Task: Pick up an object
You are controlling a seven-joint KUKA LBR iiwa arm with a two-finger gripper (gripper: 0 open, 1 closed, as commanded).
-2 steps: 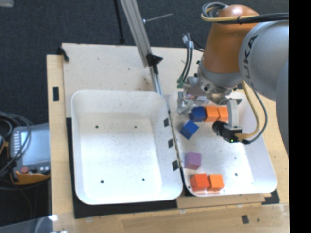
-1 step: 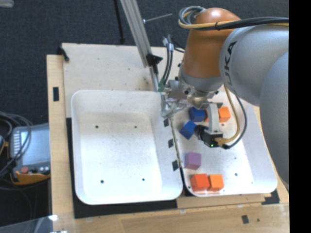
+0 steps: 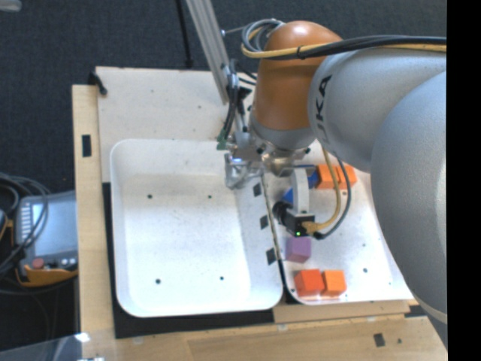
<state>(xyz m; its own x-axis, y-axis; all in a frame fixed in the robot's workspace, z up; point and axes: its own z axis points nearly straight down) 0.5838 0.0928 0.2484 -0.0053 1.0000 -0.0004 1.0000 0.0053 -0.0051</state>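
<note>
Over the far corner of the left bin (image 3: 120, 224), close to the wall it shares with the right bin (image 3: 368, 239), we see the gripper (image 3: 236, 173) hanging as a small metal cluster below the arm's (image 3: 376, 104) orange band (image 3: 289, 74). It is too small and too cluttered with brackets for us to make out whether it is open or closed, and we cannot see anything held in it.

Every loose object lies on the arm's side of the gripper, across the dividing wall in the right bin. Nearest to it is a small blue piece (image 3: 288, 196), partly hidden behind the white wrist hardware, so we cannot tell its shape. Beyond that, farther from the gripper on the same side, a light orange block (image 3: 336, 176) sits under the arm's bulk, partly covered by it. Nearer the camera than the gripper, a purple block (image 3: 298, 249) lies just beside the dividing wall, below a small green light (image 3: 297, 232) on the wrist. Nearer the camera again, a red-orange block (image 3: 307, 281) and a yellow-orange block (image 3: 334, 281) sit side by side, touching or very nearly so, at the right bin's near rim.

On the gripper's other side, the left bin's white floor shows a few dark specks. A slanted metal rail (image 3: 207, 28) runs down from the far edge toward the gripper, and the wooden bench (image 3: 86, 201) frames both bins.
</note>
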